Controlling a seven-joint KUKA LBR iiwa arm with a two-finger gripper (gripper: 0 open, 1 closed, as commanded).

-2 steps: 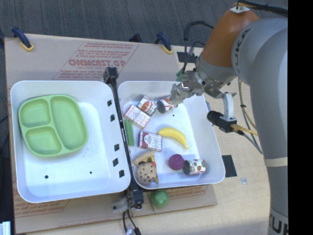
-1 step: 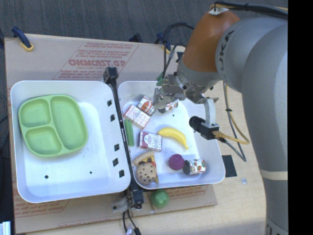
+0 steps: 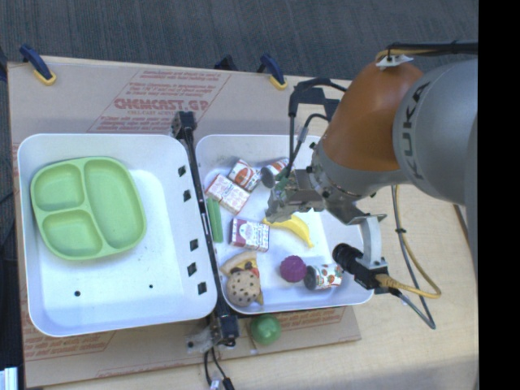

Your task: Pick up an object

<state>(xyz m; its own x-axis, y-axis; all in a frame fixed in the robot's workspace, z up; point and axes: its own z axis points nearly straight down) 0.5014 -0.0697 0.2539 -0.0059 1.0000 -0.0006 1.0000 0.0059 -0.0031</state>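
My gripper hangs low over the middle of the right bin, under the grey and orange arm. It sits just above the upper end of a yellow banana. A small milk carton lies to its lower left. Two more cartons lie to its left. A purple fruit, a small can and a cookie rest near the bin's front wall. A green cucumber lies along the left wall. The arm hides the bin's right part.
The left bin holds a green divided plate at its back left. A green ball lies outside on the cardboard in front of the right bin. Black cables loop around the wrist, and clamps hold the board's far edge.
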